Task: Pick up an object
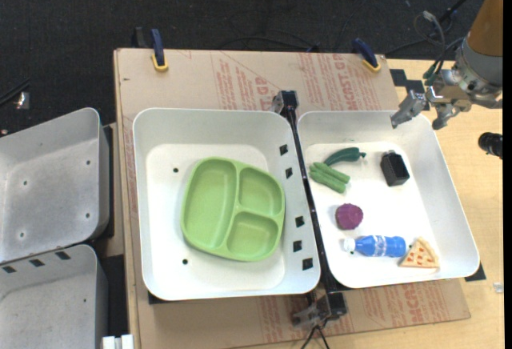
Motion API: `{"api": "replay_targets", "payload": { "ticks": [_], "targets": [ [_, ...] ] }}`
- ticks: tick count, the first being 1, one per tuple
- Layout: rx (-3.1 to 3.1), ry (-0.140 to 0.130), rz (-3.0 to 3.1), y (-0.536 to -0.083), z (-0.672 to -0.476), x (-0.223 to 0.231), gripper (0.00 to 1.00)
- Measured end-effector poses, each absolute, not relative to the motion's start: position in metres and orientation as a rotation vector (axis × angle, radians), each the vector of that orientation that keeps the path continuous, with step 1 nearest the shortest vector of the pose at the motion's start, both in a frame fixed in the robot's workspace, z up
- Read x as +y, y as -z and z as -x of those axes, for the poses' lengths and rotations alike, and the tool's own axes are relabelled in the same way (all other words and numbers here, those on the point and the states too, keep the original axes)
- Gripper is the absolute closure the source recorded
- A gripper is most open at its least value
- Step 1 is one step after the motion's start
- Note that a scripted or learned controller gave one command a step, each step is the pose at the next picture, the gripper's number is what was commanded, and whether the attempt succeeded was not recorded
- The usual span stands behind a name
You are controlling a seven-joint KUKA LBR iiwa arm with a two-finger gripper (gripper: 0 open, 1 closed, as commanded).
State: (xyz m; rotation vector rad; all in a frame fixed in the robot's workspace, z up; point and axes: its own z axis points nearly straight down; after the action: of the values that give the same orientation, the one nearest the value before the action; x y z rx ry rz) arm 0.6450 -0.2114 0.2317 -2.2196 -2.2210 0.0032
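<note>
The right white bin (448, 179) holds a dark green pepper (344, 154), a light green bean-like piece (329, 175), a black block (394, 168), a purple lump (349, 216), a blue and white bottle (376, 246) and a pizza slice toy (419, 255). My gripper (422, 112) hangs open above the bin's far right corner, fingers spread, with nothing between them. It is up and to the right of the black block.
The left white bin (152, 179) holds a green divided plate (234, 209). Black clips sit along the divider between the bins. Two blue and yellow clamps (159, 51) hold the board's far edge. Spare white bins (48, 179) lie at the left.
</note>
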Motion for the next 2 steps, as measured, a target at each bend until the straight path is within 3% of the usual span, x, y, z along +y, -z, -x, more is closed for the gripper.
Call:
{"api": "replay_targets", "payload": {
  "ticks": [2],
  "targets": [
    [-2.218,-0.005,2.219,-0.115,-0.638,-0.205,0.00]
  ]
}}
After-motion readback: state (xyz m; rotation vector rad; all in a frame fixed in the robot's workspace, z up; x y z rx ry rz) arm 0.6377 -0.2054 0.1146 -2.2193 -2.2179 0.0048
